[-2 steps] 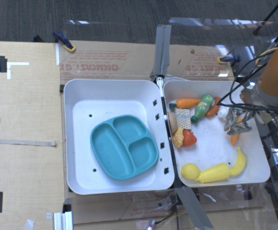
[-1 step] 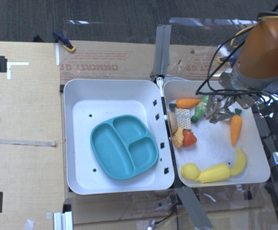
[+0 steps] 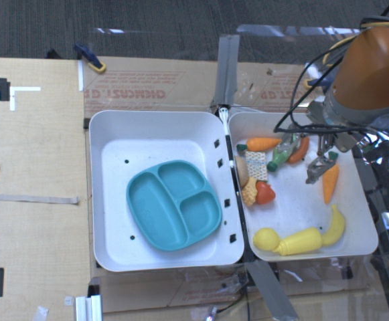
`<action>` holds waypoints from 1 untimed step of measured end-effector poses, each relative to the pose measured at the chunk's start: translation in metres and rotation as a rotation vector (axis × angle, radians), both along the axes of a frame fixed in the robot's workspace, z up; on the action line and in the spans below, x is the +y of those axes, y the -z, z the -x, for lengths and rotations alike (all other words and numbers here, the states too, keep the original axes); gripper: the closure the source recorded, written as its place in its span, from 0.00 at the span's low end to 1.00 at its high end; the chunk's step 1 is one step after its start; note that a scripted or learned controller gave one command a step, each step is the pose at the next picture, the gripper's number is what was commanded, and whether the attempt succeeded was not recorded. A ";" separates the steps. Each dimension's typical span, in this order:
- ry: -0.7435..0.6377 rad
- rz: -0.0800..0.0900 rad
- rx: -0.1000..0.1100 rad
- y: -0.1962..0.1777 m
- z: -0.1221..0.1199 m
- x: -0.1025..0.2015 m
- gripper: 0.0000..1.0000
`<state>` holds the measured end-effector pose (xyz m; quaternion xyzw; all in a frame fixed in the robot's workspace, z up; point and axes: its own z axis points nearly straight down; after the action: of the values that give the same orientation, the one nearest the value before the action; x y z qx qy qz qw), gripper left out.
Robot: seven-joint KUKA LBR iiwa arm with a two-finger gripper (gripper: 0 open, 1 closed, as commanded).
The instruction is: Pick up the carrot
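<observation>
Over the right bin [image 3: 365, 243], seen from the fixed overhead camera, my gripper [image 3: 319, 166] hangs low with its grey fingers [image 3: 313, 174] pointing down, the lower tip just beside the top end of a carrot [image 3: 329, 182] that lies near the bin's right wall. Nothing sits between the fingers; they look slightly apart, though the cable loops and wrist partly mask them, so I log that as a judgement. A second carrot [image 3: 263, 143] lies along the back wall, touching a green-and-orange toy vegetable [image 3: 289, 150] that sits partly under my wrist. My reading: I am placed over the right-hand carrot because it lies alone, with bare floor to its left, while the back one is crowded by a patterned block [image 3: 256, 165], a corn piece [image 3: 249, 192] and a red toy [image 3: 266, 193]. Room for moving: the chosen carrot runs nearly parallel to the right wall and close to it, so one finger would have little clearance on that side; closing across its width from the left looks safer. A banana [image 3: 335, 226] lies just below the carrot's tip, and a yellow squash-like toy [image 3: 291, 241] hugs the front wall. The left bin [image 3: 100, 192] holds a teal divided plate [image 3: 174, 204], well apart from the work.
</observation>
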<state>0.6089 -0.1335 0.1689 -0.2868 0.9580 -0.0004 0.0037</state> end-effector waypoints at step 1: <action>-0.045 0.001 0.002 0.058 0.002 -0.086 0.00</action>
<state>0.6066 -0.2195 0.1108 -0.3083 0.9513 -0.0006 0.0027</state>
